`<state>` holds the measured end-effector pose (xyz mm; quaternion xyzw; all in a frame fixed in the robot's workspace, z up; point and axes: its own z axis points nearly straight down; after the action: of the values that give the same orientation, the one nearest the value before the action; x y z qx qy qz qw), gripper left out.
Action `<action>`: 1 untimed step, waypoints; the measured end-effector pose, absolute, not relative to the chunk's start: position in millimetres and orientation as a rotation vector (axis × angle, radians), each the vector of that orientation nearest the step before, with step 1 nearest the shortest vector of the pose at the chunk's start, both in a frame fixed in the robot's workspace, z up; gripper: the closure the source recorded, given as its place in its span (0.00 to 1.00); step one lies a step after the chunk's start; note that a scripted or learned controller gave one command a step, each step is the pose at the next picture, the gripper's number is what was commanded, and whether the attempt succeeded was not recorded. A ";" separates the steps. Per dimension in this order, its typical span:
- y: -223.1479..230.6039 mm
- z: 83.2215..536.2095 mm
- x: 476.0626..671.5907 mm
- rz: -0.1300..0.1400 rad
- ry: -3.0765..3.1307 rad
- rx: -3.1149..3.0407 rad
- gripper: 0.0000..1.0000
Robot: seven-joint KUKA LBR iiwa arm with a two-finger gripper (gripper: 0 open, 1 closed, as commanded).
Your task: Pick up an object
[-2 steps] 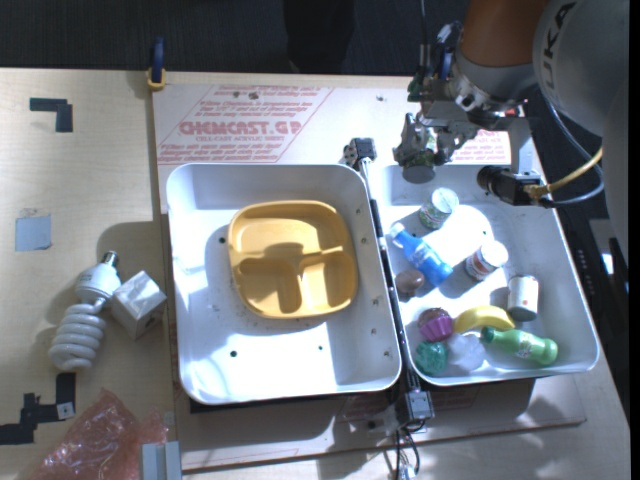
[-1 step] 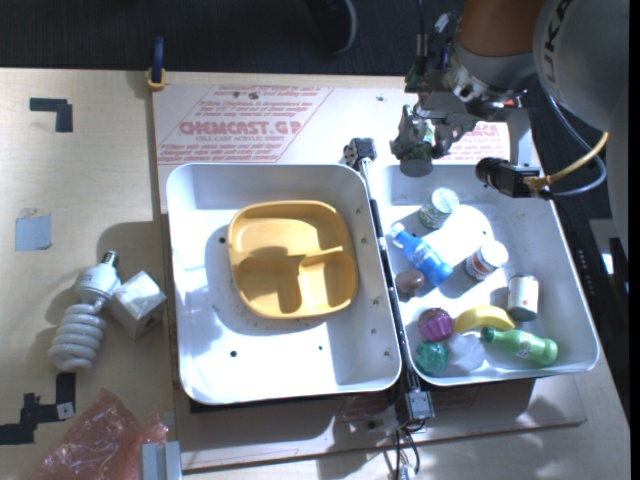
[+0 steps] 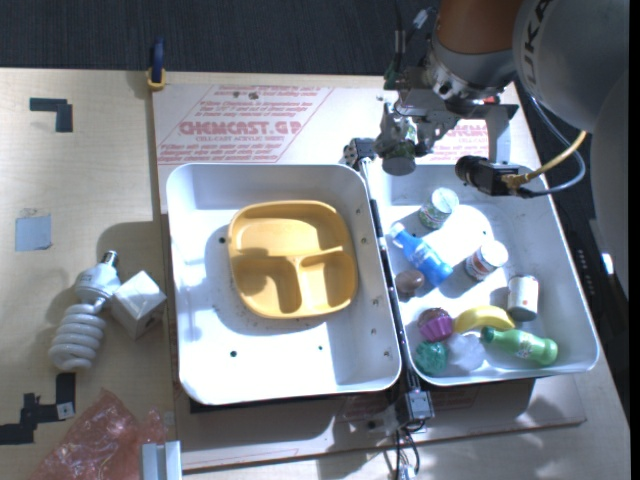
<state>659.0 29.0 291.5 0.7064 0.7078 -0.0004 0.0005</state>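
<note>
In the right white bin [image 3: 570, 268] a loose cluster of small objects is lying toward the near side: one blue spray bottle [image 3: 422, 253], one curved yellow banana [image 3: 484, 318], one green bottle [image 3: 521, 345] on its side, one pink-and-purple round toy [image 3: 434, 323], one teal lump [image 3: 431, 357], and three small jars or cans, their labels too small to read. The claw [image 3: 398, 151] is hanging over the far left corner of that bin — well apart from the banana and green bottle, nearer the blue bottle — and whether it is open or closed cannot be told. The left white bin [image 3: 190, 298], smooth and shallow, is holding one glossy yellow divided tray [image 3: 292, 268]. One spiral light bulb [image 3: 85, 318] is lying on the wooden bench [image 3: 80, 198].
</note>
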 end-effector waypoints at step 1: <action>68.1 292.7 659.0 -0.001 2.223 2.219 1.00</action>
<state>659.0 68.1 292.7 0.7065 0.7077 -0.0003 0.0005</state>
